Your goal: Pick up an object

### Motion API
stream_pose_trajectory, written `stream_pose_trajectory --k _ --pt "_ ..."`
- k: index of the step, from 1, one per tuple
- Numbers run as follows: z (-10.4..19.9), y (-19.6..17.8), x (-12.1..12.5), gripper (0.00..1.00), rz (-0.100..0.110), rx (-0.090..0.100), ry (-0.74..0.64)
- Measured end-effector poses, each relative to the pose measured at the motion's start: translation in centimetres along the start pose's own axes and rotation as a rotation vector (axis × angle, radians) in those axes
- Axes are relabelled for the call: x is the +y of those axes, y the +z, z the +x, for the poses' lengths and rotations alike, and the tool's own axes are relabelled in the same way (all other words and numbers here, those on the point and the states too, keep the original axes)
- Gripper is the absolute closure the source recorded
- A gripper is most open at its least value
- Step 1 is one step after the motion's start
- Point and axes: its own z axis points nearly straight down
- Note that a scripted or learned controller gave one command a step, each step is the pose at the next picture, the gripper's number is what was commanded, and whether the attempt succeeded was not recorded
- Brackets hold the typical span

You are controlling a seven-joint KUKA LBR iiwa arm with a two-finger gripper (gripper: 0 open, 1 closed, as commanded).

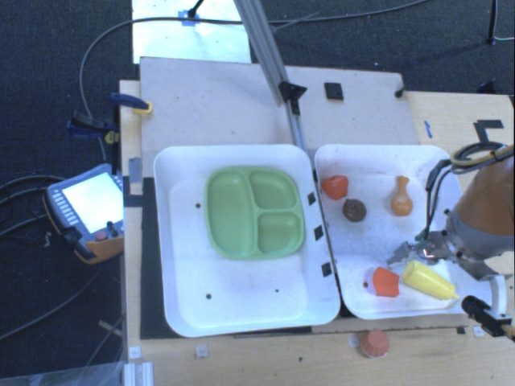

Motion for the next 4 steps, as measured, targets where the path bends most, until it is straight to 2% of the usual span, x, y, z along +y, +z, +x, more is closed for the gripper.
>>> stream_pose_trajectory --k 1,2,3,4 --pt "-0.1 -1.3 0.3 1.00 -0.010 -0.006 0.000" --pt "-0.3 -7.7 0.5 1.00 -0.003 -0.002 -0.003" --pt "-0.3 -12.1 1.1 1.00 -0.004 -0.002 -0.004" --pt "-0.4 -14.8 1.2 1.00 -0.003 -0.002 -0.004"
